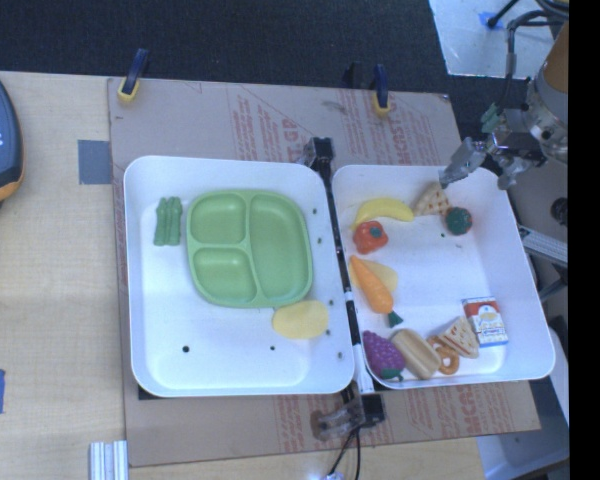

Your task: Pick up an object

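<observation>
Although whether the jaws (458, 171) are parted cannot be told, the nearby wedge toy (431, 201) looks light and rigid; its flat sides suit pinching.

Right bin (520, 268) centre lies open; toys crowd its 2 ends.

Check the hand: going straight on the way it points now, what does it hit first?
Probably the tan wedge. The hand points down-left over the right bin's far corner, its tip just above that piece. Depth is unclear from this single view.
</observation>
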You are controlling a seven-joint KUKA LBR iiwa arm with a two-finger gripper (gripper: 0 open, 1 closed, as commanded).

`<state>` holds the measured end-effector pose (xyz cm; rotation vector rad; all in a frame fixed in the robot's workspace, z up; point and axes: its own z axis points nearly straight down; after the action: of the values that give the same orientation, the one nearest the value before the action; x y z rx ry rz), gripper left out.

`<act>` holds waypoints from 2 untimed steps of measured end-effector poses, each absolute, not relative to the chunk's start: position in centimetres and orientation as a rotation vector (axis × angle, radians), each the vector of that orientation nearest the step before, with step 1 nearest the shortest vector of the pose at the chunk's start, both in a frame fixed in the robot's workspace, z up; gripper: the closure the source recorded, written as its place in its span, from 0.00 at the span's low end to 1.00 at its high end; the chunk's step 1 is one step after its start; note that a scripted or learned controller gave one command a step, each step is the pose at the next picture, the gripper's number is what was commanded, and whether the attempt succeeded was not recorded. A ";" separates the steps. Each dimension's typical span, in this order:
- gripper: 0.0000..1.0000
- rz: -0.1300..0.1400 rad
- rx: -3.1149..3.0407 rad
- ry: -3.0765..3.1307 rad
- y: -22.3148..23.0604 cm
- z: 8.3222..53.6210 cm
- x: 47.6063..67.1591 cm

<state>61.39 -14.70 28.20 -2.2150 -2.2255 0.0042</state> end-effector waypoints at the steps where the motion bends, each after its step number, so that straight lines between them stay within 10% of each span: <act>1: 0.00 0.013 -2.202 -2.224 -9.8 14.9 61.9; 2: 0.00 0.005 -2.210 -2.228 -9.5 9.0 64.4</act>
<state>64.43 -9.50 9.01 -2.2099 -2.2282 0.0046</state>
